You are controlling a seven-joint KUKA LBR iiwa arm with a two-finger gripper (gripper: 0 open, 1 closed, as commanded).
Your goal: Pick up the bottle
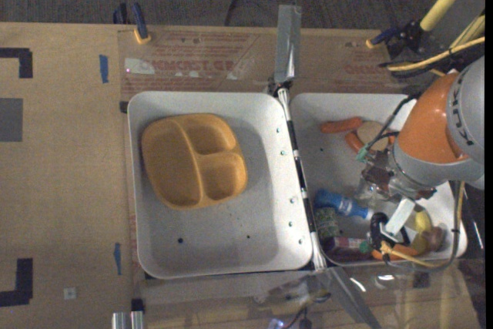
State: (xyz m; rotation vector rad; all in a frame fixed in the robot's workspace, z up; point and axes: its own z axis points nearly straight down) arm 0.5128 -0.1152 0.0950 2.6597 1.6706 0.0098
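Cardboard bench (62, 181) bears a white bin (323, 154); end effector (376, 182) hovers near its rounded blue bottle (341, 204), opening indiscernible.

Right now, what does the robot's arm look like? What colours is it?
The arm is thick, round and smooth, like a fat pipe. Its shell is pale grey, with a big bright orange band wrapped around it just above the wrist. A thin dark cable curves beside the orange part. The gripper at the end is smaller, made of silvery-grey metal pieces.
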